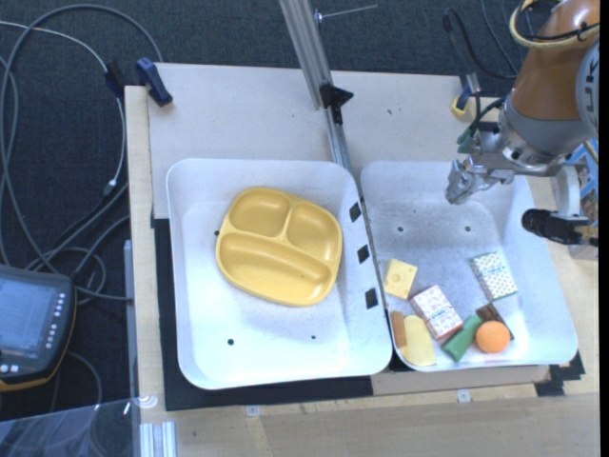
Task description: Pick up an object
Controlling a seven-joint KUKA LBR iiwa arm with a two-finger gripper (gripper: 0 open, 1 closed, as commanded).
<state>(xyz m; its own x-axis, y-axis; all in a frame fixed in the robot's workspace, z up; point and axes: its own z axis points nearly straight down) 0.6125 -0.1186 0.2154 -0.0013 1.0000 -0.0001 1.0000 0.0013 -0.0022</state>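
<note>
Here gripper [460,188] hovers over right bin [419,184] (finger state unclear), well apart from orange ball [492,337]; yellow tray [279,246] in left bin [190,284].

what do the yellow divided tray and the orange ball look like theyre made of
Yellow divided tray: probably moulded plastic, going by its even colour, rounded compartment ridges and soft sheen. Orange ball: matte and uniformly coloured with no bright glint, so perhaps foam, rubber or dull plastic; the view is too small to settle which.
</note>
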